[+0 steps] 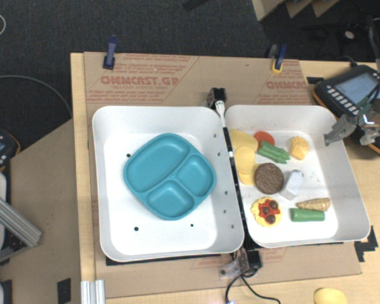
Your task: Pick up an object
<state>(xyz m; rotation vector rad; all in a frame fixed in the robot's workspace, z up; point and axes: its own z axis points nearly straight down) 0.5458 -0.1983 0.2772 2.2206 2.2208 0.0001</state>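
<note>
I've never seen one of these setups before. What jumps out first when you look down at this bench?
The big teal divided plate catches the eye first, lying alone in the left white bin. Next comes the right bin, crowded with small toy foods: a brown burger patty, a mini pizza and green pieces. At the bin's far right rim sits the grey gripper.

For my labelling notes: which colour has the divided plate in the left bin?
The divided plate is teal blue, plain, seen clearly in the camera view.

Left bin [107, 170]: open floor around blue tray [169, 175]. Right bin [342, 170]: food crowded.
</note>
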